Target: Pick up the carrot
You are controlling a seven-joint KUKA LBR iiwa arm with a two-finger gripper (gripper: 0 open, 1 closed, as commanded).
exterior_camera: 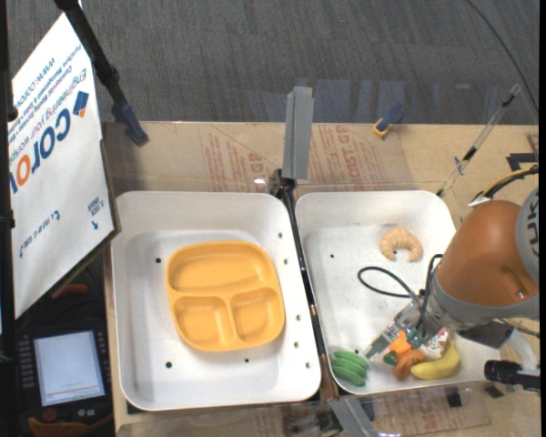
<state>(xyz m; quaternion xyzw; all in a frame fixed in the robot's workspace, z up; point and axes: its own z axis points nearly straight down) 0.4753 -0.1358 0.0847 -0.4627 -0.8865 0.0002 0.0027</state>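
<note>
The carrot (404, 359) is a small orange piece near the front edge of the right bin (346, 217), partly hidden under the gripper. My gripper (396, 337) is down low in that bin's front right area, right over the carrot's left end and touching or nearly touching it. The grey and orange wrist above covers much of the spot, so I cannot tell whether the carrot is held.
A yellow banana (439, 364) lies just right of the carrot. A green vegetable (350, 367) sits at the bin's front left and a croissant (400, 242) at the back. The left bin (136, 335) holds an orange divided plate (226, 296). A black cable (382, 282) loops behind the gripper.
</note>
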